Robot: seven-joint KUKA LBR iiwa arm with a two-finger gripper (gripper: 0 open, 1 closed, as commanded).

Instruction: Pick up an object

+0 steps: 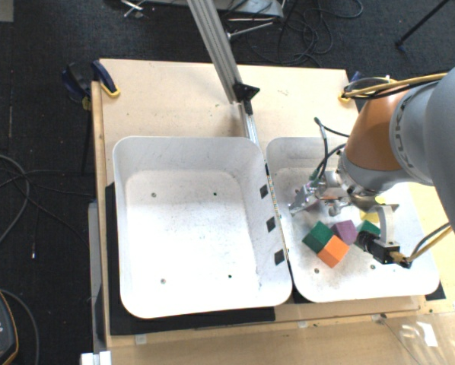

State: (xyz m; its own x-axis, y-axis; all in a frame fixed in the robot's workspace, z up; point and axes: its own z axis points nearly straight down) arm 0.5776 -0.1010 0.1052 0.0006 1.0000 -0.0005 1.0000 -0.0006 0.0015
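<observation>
In the right bin (311, 284) a green block (317, 237), an orange block (333, 251) and a purple block (346, 231) lie bunched together, the orange one touching the green. A small yellow piece (370, 226) peeks out just right of the purple block, partly hidden by the wrist. My gripper (310, 198) hangs low over the bin's upper left part, just above and to the left of the cluster. Nothing shows in its grasp.
The left bin (128, 204) is a wide white tray beside the right one. A slanted metal rail (216, 40) runs down to the gap between the bins. The grey and orange arm (395, 135) covers the right bin's far right corner.
</observation>
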